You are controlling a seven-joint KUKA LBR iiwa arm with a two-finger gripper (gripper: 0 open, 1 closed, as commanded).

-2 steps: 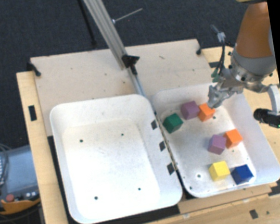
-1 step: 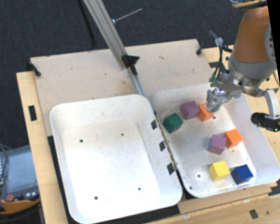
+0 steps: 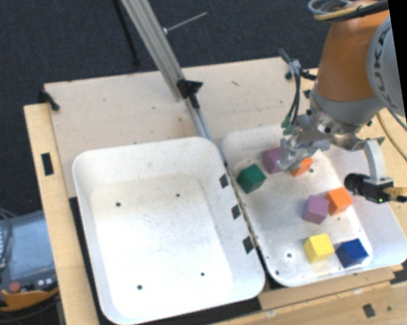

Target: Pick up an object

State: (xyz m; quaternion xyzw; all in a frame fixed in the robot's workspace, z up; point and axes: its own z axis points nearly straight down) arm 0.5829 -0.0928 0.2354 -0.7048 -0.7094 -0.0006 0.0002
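Trouble looms: my gripper [image 3: 295, 157] hangs over an orange piece [image 3: 301, 166] beside the mauve block [image 3: 272, 159]; finger state unclear, so I may nudge both.

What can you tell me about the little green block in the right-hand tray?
The green block is a small cube-like piece, matte and dark green, looking like painted wood or foam. It lies in the right bin near that bin's left wall, turned at a slight angle to the wall. A purple block sits just up and right of it; whether they touch is unclear. The gripper is further right, not on it.
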